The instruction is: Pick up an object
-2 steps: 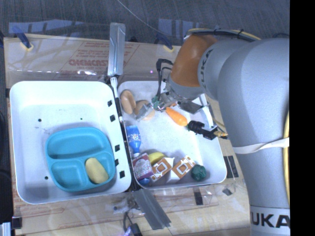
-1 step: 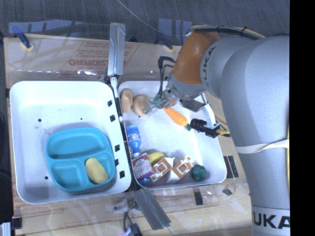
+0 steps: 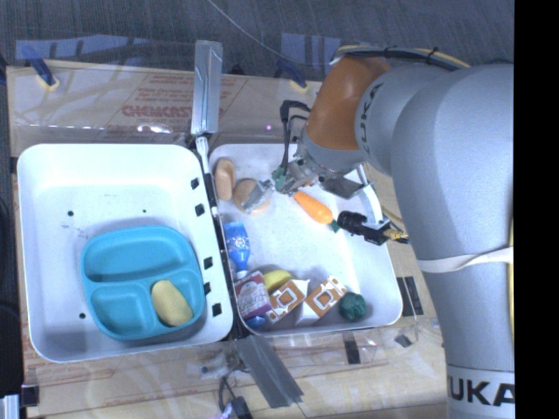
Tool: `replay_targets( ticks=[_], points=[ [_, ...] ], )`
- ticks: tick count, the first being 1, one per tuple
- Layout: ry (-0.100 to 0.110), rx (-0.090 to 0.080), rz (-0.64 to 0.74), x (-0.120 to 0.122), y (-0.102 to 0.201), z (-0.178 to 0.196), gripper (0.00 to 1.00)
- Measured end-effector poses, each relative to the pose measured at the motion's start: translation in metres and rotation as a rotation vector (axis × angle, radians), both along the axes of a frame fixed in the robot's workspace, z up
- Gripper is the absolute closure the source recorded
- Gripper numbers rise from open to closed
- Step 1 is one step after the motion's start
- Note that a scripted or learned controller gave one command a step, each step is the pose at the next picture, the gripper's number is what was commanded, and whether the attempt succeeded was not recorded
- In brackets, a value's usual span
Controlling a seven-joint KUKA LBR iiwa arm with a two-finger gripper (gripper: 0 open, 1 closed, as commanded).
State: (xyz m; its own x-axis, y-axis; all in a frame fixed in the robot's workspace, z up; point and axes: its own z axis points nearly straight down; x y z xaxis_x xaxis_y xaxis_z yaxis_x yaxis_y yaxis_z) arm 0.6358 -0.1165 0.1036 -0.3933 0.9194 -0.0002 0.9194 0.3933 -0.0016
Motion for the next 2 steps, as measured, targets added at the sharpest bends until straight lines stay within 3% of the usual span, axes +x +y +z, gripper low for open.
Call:
replay_targets(
  ticks=[1,2],
  points=[
    [0.002,0.0,0.1,-0.049,-0.07,-0.012,0.0],
    [-0.007,-0.001,0.09,-0.118,-0.055,0.087,0.0]
  ],
)
